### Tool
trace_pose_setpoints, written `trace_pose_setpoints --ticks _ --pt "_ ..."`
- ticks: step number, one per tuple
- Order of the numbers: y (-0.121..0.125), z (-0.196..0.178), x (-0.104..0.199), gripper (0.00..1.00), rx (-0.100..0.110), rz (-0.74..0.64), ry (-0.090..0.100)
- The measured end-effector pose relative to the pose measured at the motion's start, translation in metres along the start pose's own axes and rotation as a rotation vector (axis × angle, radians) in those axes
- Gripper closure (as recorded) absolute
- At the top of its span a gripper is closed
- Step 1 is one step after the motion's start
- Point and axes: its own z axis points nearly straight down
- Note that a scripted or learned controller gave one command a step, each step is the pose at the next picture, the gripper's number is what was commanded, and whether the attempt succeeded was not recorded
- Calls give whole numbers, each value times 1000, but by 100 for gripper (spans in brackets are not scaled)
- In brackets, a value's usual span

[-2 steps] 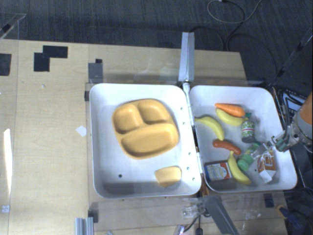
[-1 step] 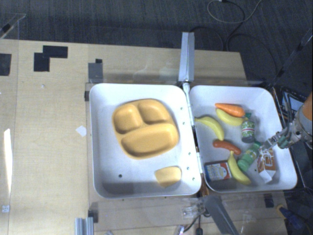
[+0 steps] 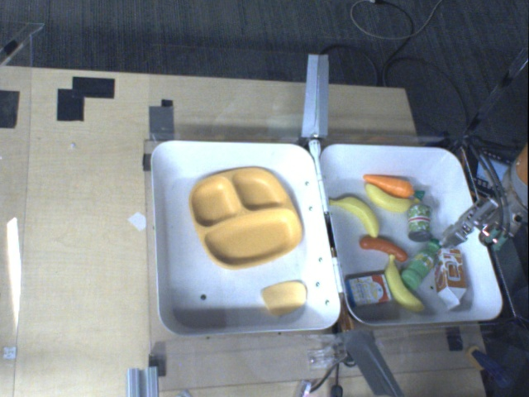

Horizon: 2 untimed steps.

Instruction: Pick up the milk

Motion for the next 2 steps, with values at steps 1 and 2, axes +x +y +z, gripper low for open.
trace_pose_setpoints --ticks 1,2 --pt "50 -61 37 100 -2 -407 -1" --pt "29 1 2 100 0 -372 2"
